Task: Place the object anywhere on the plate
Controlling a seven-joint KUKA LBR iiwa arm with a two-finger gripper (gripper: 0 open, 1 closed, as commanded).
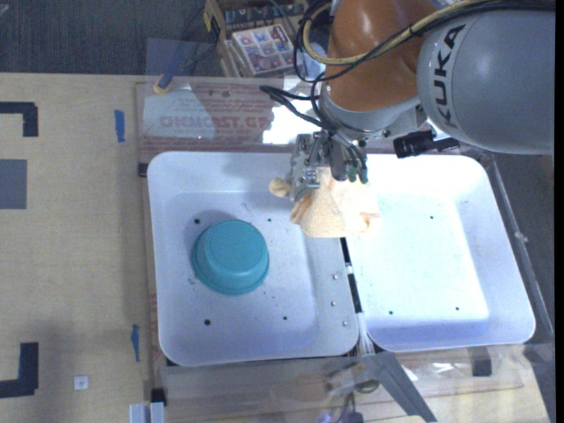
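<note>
From my feed the arm (493, 69) comes in from the upper right, its grey body and orange band (374, 47) bulking over the far edge of the bins; the wrist points straight down, and the claw (328, 173) hangs over the ridge where the two white bins meet, near their far edge; I make out its metal fingers (307, 167) closed on the top of a crumpled tan, cloth-like object (330, 210), which droops below them and spreads over the right edge of the left bin (176, 324) and a little across the near-left corner area of the right bin (441, 315)'s far side; whether the object's lower end touches the bin rims or hangs just clear I cannot tell; the teal plate (231, 256) looks like an upturned shallow dish and sits on the floor of the left bin, left of centre, well apart from the object; the arm's housing hides the upper part of the claw, and glare washes out the right bin's far edge; the desk (62, 280) runs pale to the left; clutter beyond its far edge is too dim to read.
</note>
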